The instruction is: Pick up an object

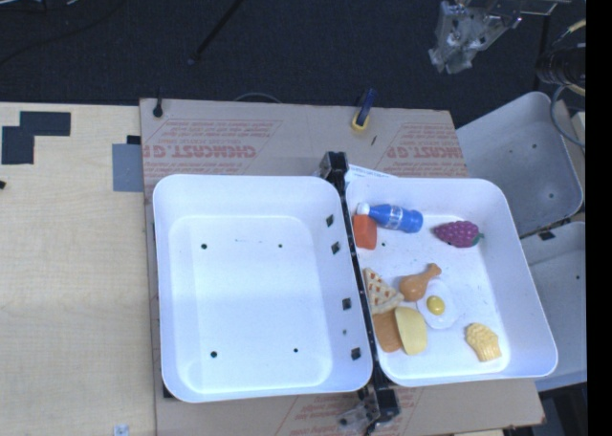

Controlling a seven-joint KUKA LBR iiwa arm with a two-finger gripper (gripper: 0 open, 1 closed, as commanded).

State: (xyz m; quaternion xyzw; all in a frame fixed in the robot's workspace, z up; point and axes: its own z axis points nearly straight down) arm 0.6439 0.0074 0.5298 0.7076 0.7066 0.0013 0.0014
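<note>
The right bin (512, 233) holds several toy foods. A blue bottle (395, 218) lies near its far left, with an orange block (364, 231) beside it. A purple grape bunch (458, 233) sits at the far right. A chicken drumstick (420, 282), a waffle (378, 290), a fried egg (438, 309), a yellow cheese piece (412, 331) and a yellow fries piece (484, 341) lie toward the front. My gripper (457, 42) hangs high at the top right, well above and behind the bins, with nothing seen between its fingers.
The left bin (249, 291) sits beside the right one, joined by a black divider (349, 272). A blue and yellow clip (363, 111) stands on the cardboard behind the bins. A grey metal plate (526, 157) lies to the right.
</note>
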